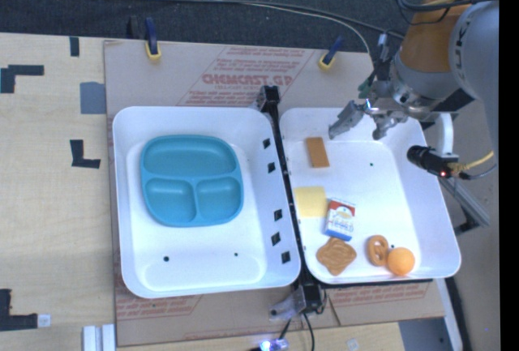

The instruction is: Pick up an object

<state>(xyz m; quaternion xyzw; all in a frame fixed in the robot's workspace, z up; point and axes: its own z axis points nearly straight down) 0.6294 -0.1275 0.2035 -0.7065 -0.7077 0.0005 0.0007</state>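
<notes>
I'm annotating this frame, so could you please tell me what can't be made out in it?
- Small box: printing too small to read in the camera view.
- Arm: cut off by the top and right edges.
- Pretzel: its right side is covered by the orange.
- Board lettering: faint, partly hidden by the bins.

I see both bins as smooth white plastic, the left bin [130, 203] and right bin [422, 203] faintly shiny at the rims. The blue tray [193, 179] looks like matt moulded plastic. Under them lies a sheet of brown cardboard [235, 74] with red print, dull and papery, on a pale wood-grain bench [49, 203]. The arm [454, 33] has a glossy orange band and smooth grey casing. The small box [340, 220] looks like printed card. The orange ball [401, 261] seems smooth, the yellow square [310, 201] matt, the brown block [317, 152] dull
</notes>
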